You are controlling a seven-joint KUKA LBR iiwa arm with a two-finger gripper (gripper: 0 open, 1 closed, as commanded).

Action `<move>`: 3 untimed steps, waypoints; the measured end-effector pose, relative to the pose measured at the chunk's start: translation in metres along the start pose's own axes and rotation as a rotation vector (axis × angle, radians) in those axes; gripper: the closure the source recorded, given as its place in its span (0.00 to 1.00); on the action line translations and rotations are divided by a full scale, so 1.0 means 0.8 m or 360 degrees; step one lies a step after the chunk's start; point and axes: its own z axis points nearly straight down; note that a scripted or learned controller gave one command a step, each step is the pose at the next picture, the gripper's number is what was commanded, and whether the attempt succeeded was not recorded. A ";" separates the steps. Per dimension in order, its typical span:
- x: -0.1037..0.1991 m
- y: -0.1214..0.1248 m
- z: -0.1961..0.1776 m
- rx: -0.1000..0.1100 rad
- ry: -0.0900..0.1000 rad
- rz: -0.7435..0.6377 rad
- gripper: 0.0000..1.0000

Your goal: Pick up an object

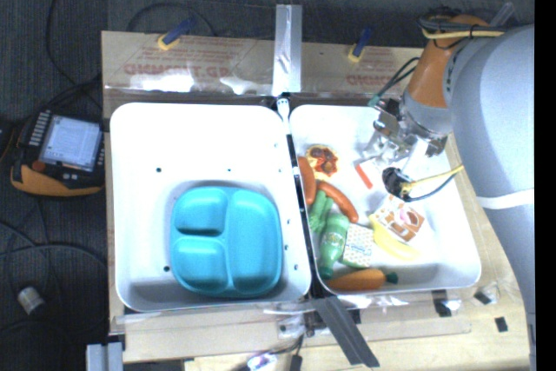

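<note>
The right bin (452, 269) holds a heap of toy food. An orange sausage (337, 195) lies beside a green bottle (334, 241) and a pale carton (358, 248). A carrot (356, 280) rests along the near wall. A yellow banana (390, 242) lies under a slice of cake (402, 221). A round brown and red piece (321, 157) sits at the bin's far left, and a small red stick (364, 176) lies in the middle. My gripper (382, 149) hangs over the far right part of this bin, just above and right of the red stick, with nothing seen held in it.
In the left bin (139, 135) lies a blue divided plate (228, 241). The grey arm (504, 117) covers the right bin's far right corner, with a yellow cable (434, 178) looping below the wrist. A handheld device (65, 148) sits on the floor at left.
</note>
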 end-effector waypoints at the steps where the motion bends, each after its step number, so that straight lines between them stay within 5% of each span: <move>1: -0.031 0.060 0.003 0.0012 0.0006 0.0335 1.00; 3: 0.089 -0.038 -0.155 0.0039 -0.0011 0.0269 1.00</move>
